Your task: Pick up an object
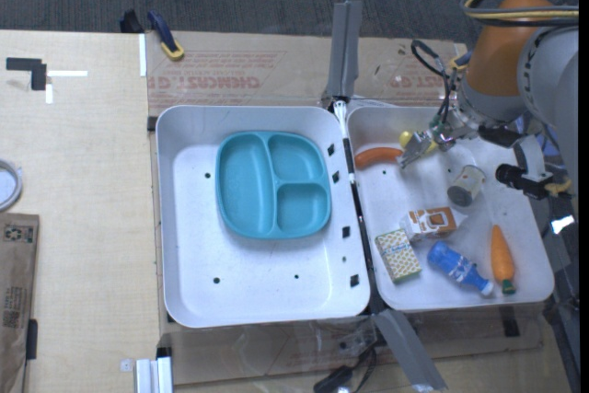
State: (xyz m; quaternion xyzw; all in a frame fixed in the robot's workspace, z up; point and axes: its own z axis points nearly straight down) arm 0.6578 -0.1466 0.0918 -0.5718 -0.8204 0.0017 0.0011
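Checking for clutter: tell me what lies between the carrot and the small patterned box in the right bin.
In the camera view, the blue bottle lies between the carrot and patterned box.

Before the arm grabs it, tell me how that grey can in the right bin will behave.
The grey can lies on its side on the right bin, so a nudge would probably roll it. Its smooth round wall may slip between fingers. It looks small and likely light.

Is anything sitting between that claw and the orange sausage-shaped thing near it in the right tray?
Nothing visible does. The gripper hangs over the upper part of the right bin, and the orange sausage-shaped piece lies just to its left on bare white floor. The grey can, small boxes and blue bottle all lie off to the other side.
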